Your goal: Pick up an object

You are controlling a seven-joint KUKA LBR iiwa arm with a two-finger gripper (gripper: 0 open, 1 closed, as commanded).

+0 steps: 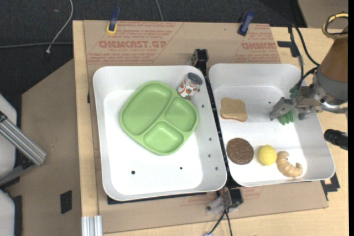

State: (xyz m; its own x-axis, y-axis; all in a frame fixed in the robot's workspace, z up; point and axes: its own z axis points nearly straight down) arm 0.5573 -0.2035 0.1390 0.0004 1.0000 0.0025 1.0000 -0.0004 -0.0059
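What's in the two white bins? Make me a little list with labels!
left bin: green divided plate, small can at its upper right corner
right bin: slice of bread, brown cookie, lemon, croissant
gripper: over right bin, a green thing at its tip

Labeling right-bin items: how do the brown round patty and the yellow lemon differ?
The patty is dark brown, flat and disc-shaped; the lemon is bright yellow, rounded and smaller across. The patty lies left of the lemon, nearer the bin's divider. Both sit side by side near the right bin's front edge, apart from the gripper.
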